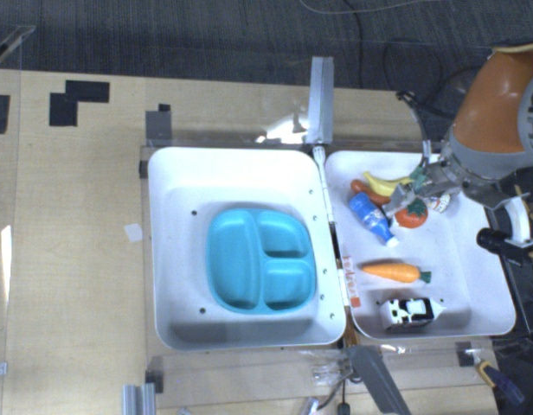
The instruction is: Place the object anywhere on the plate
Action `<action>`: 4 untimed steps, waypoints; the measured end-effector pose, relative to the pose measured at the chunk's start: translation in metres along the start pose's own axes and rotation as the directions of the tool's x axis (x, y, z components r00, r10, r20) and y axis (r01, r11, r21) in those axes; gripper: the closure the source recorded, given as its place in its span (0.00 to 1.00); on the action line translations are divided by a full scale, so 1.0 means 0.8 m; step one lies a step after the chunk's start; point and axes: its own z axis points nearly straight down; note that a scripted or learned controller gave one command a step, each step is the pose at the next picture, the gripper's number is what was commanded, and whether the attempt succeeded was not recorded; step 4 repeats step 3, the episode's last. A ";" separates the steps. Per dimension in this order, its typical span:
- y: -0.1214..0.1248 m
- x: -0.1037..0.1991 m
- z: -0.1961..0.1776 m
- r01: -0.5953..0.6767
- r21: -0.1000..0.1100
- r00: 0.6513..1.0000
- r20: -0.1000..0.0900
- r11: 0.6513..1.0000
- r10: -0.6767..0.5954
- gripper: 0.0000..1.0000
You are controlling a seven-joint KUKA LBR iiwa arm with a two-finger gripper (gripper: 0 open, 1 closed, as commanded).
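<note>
Reaching into the right bin (491, 258), gripper (411, 199) low over tomato (413, 217) beside banana (383, 182); finger state impossible to tell. Pick stage; next, lift toward blue plate (260, 259), centre left.

I could read no text, label or number anywhere; any printing on the blue bottle (370, 215) was too blurred.
</note>
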 end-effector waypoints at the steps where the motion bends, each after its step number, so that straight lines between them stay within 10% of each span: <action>1: 0.037 0.082 0.018 0.254 0.000 0.967 0.000 0.967 -0.254 1.00; 2: 0.017 0.179 0.019 0.246 0.001 0.969 -0.001 0.969 -0.246 1.00; 3: 0.017 0.178 0.019 0.245 0.001 0.970 -0.001 0.970 -0.245 0.00; 4: 0.017 0.178 0.019 0.245 0.001 0.970 -0.001 0.970 -0.245 0.00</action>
